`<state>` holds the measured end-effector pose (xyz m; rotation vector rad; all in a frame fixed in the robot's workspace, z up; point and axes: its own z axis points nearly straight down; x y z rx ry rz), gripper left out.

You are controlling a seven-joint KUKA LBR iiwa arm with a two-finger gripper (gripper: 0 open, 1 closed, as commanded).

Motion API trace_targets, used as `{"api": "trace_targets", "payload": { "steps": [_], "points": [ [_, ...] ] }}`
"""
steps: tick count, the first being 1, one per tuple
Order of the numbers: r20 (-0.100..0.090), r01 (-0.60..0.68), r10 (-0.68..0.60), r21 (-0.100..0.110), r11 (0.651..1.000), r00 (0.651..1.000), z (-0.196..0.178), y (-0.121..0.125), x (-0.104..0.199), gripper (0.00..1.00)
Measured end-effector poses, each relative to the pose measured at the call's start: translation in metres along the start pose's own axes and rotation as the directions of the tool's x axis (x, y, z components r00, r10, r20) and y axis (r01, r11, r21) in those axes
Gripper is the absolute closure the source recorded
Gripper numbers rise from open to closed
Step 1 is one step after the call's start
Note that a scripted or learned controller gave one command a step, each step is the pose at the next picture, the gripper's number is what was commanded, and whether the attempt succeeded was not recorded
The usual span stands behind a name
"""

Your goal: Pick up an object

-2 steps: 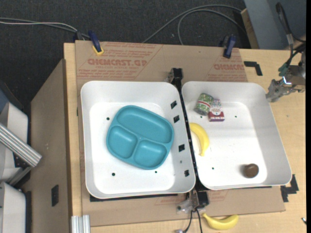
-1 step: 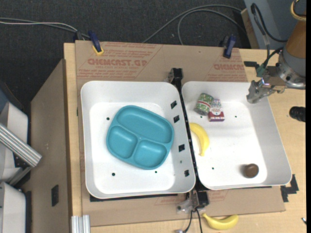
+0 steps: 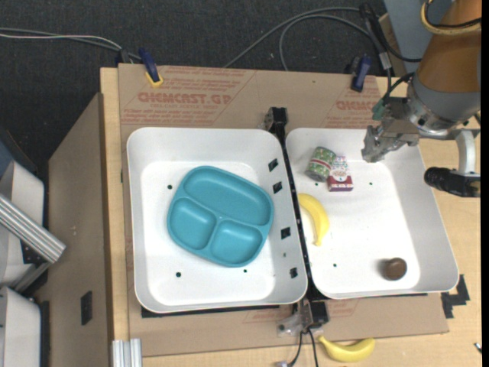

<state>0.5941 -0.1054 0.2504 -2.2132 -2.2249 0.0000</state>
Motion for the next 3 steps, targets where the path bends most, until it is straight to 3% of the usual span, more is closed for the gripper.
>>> {"api": "trace_targets", "payload": {
  "steps": [3],
  "points": [
    [0.000, 0.002, -0.002, -0.004, 1.000, 1.000, -0.001, 0.036, 0.177, 1.00]
  ]
}}
